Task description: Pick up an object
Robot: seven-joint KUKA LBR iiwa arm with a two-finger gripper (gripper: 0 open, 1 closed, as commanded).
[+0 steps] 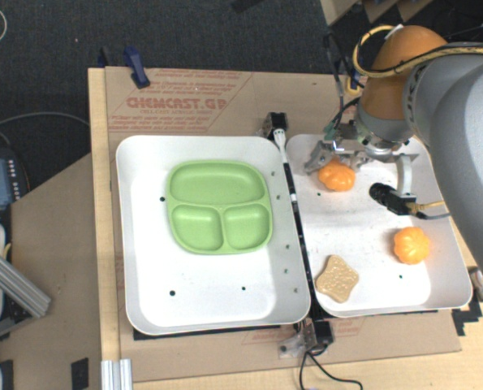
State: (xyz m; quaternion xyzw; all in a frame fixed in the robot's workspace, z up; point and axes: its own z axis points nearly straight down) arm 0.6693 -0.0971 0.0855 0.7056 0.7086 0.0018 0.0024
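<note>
Arm: The grey robot arm (456,112), with an orange band (397,59) above the wrist, reaches in from the right of the view and ends at the pincer.
Pincer: The two-finger pincer (335,154) points down over the far part of the shallow white right-hand bin (371,303), close to the wall that this bin shares with its neighbour.
Pincer state: This view does not show whether the pincer is apart, together or clamped on anything.
Nearest object: The small round orange fruit (336,177) lies on the bin floor directly at the pincer, on the side facing the camera. Contact between the two cannot be confirmed.
Second object: The second round orange fruit (411,244) lies in the same bin, well apart from the pincer, toward the camera and toward the view's right.
Third object: The flat tan biscuit-shaped piece with a wavy edge (337,278) lies well apart from the pincer, straight toward the camera, near the front rim of the bin.
Neighbouring bin: The shallow white left-hand bin (144,291) lies to the view's left of the pincer.
Plate: The light green plastic plate with three compartments (219,205) lies flat in that bin, well apart from the pincer.
Base: The brown cardboard sheet with red lettering (176,96) lies under both bins.
</note>
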